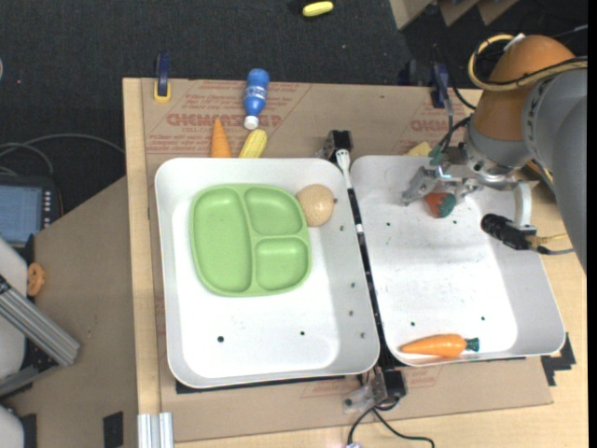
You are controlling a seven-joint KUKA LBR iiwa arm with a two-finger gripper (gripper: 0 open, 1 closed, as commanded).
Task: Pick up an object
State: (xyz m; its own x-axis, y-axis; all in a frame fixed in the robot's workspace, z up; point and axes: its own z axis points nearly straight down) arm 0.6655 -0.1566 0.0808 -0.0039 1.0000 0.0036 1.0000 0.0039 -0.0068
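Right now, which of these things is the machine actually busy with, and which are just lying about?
In the job:
gripper
small red and green object beneath it
right bin

Lying about:
carrot
green divided plate
tan ball
blue and white bottle
corn cob

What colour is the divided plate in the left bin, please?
Light green, in the camera view: the divided plate.
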